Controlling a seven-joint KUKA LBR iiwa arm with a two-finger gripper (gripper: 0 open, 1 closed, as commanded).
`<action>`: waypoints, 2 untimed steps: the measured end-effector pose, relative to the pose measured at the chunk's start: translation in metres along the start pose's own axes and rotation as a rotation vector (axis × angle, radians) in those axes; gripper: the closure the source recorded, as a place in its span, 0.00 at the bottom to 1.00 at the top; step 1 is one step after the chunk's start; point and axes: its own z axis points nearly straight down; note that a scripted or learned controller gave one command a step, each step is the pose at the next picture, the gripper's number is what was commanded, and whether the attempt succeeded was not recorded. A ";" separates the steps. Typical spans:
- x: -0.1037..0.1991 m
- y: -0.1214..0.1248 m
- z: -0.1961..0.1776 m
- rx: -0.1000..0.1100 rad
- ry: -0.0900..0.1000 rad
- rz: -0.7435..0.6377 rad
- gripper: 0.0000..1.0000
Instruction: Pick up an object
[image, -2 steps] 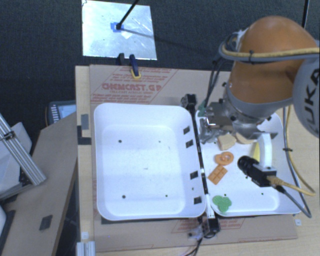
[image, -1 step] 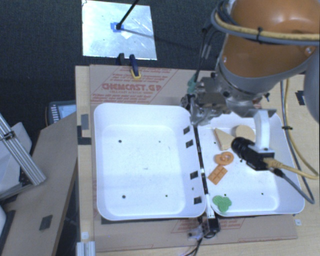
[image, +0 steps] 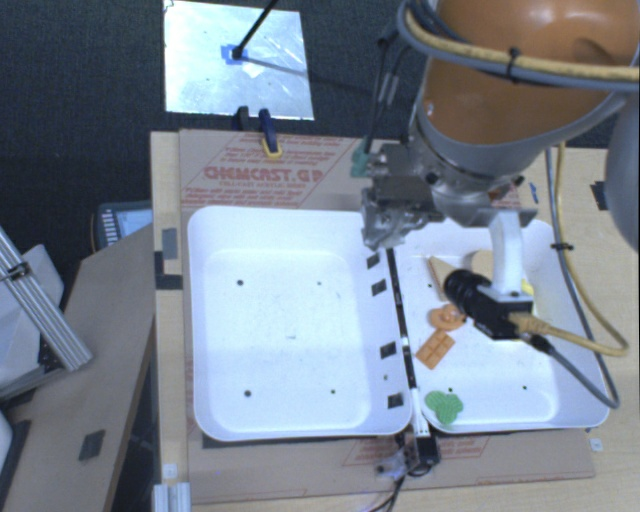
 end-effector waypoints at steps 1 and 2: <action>0.069 0.000 -0.026 0.000 0.001 -0.003 1.00; 0.076 -0.002 0.139 0.018 -0.009 0.006 1.00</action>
